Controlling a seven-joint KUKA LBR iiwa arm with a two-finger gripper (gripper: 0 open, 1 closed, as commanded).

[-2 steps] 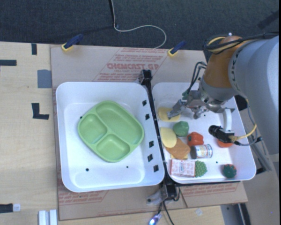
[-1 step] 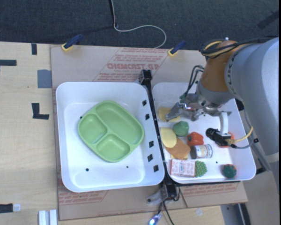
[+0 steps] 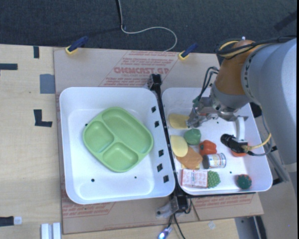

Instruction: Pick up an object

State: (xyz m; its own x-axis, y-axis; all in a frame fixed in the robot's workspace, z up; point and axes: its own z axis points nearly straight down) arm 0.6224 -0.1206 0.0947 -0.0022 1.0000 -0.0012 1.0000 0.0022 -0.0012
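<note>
Two shallow white bins are seen side by side on the table (image 3: 25, 133): the left bin (image 3: 72, 108) carries a green divided tray (image 3: 118, 139) of smooth moulded plastic, and the right bin (image 3: 259, 178) carries the small things from which one is to be picked. The gripper (image 3: 195, 119) is lowered at the far left part of the right bin, just above a round green object (image 3: 193, 136) and just right of a pale yellow rounded piece (image 3: 177, 121); whether it is open or closed cannot be told from this slant, and nothing is seen held in it. Near it are crowded a second yellow piece (image 3: 179, 145), an orange wedge (image 3: 191, 159), a red pepper-like toy (image 3: 208, 147), a small clear jar (image 3: 215, 161) lying on its side, a flat printed packet (image 3: 195, 178), a knobbly green cluster (image 3: 214, 179) and a dark green ball with red (image 3: 244, 181). Trouble is judged likely from the crowding: a closing grasp may catch two neighbours at once, or push one aside. Smooth rounded shapes are apt to slip out of a two-finger pinch, and the jar is liable to roll. The bin wall lies close on the left, so a collision there is possible.
</note>
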